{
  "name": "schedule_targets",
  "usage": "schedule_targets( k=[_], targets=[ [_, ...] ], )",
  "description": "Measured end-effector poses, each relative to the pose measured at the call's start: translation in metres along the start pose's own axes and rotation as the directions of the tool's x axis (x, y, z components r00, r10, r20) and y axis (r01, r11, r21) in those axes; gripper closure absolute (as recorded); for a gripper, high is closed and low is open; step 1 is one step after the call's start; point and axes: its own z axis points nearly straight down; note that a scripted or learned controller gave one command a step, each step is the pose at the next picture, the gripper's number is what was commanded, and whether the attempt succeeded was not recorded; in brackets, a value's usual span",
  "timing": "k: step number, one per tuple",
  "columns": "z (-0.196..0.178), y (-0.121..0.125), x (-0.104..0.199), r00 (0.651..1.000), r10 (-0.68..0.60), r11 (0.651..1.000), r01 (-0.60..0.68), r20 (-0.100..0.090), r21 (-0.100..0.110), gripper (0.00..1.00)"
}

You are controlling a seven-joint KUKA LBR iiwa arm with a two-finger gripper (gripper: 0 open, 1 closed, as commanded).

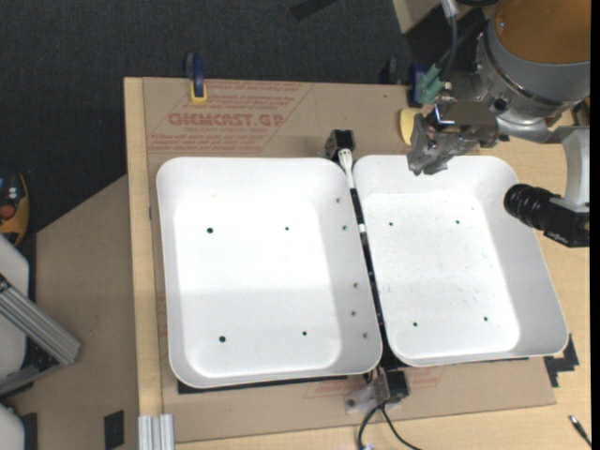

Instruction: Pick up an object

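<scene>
My gripper (pixel 429 157) hangs over the far left corner of the right bin (pixel 525 279), just above its back rim. It points down from the grey wrist and orange-banded arm (pixel 534 26) that comes in from the upper right. I see nothing held under it. Both the right bin and the left bin (pixel 187 251) show white floors marked with a few small dark dots. A small pale yellow piece (pixel 405 125) sits on the bench just behind the right bin's rim, left of the gripper.
A black divider strip (pixel 361 242) runs between the two bins. A black cylinder (pixel 534 209) juts over the right bin's right rim. A blue and yellow clamp (pixel 196 75) grips the board's far edge.
</scene>
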Motion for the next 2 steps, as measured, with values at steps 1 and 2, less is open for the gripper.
schedule_targets(
  k=[1,2],
  targets=[
    [0.135,0.019,0.025,1.000,0.007,0.999,-0.007,0.006,0.034,1.00],
    [-0.010,0.007,0.059,1.000,0.002,1.000,-0.002,-0.001,0.004,1.00]
  ],
)
